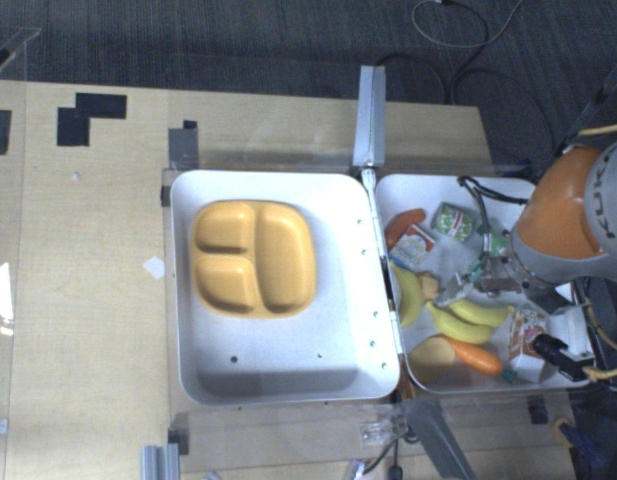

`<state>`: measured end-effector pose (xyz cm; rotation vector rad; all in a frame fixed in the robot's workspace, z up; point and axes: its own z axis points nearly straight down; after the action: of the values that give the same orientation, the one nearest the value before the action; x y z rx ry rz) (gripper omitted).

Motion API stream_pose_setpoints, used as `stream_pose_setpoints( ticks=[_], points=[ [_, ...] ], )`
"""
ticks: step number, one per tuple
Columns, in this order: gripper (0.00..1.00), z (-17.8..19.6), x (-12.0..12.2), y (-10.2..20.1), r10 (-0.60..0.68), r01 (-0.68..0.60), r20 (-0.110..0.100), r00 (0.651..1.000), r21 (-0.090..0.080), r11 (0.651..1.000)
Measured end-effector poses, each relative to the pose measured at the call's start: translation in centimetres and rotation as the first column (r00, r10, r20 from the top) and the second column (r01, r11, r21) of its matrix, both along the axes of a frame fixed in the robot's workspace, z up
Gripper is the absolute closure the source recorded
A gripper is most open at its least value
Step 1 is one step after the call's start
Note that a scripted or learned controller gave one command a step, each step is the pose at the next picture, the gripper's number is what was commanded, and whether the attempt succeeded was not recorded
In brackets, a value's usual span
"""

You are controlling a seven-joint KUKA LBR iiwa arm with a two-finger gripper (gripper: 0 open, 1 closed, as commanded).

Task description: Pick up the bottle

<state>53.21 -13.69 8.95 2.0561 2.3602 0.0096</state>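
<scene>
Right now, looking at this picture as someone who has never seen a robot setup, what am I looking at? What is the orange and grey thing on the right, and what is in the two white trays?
One camera fixed above a bench looks down at a slant. The orange and grey shape is a robot arm reaching in from the right. Its gripper hangs low over the right bin, among the clutter; I cannot tell whether it holds anything. The left bin holds a yellow divided plate. The right bin holds toy food: bananas, a carrot, a red sausage-like piece and a small green and white carton. The arm is meant to pick up a bottle, but I cannot clearly pick one out in that pile.
</scene>
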Motion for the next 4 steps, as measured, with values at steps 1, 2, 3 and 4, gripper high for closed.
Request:
stream_pose_setpoints(
  ticks=[1, 2, 3, 4],
  points=[
    [0.0, 5.4, 7.0, -3.7, -0.046, 0.046, -0.005, 0.999, 0.001, 0.999],
    [0.0, -0.1, 6.9, -6.8, -0.044, 0.044, -0.002, 0.999, 0.001, 0.999],
    [1.0, 1.2, 7.2, -6.6, -0.036, 0.036, 0.005, 0.999, 0.0, 0.999],
    [1.0, 14.5, 4.7, -3.7, -0.372, 0.372, -0.007, 0.928, 0.003, 0.928]
  ],
)
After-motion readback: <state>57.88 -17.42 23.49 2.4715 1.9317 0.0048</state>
